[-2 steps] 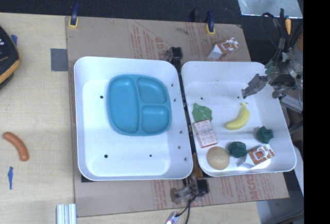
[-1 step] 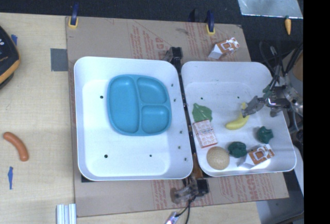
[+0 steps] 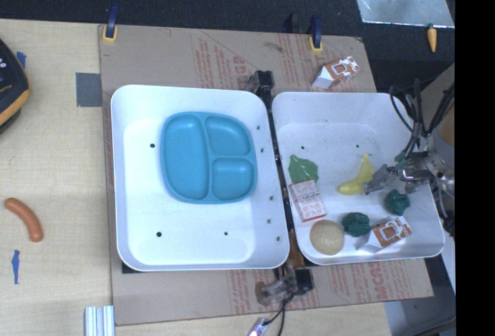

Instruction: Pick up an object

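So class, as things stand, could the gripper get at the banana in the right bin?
Probably yes. The gripper sits right beside the banana in the right bin, with bare floor around the fruit; the nearest things, a dark green toy and a green piece, lie apart from it.

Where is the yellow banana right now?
The yellow banana lies in the right bin, toward its right side, just left of the gripper and right of the green leafy toy.

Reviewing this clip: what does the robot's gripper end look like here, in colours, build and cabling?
The gripper looks like dull grey metal, slim and angular. Behind it sits a cluttered metal-grey wrist block with several thin black cables looping up over it. Detail is too small to make out any markings.
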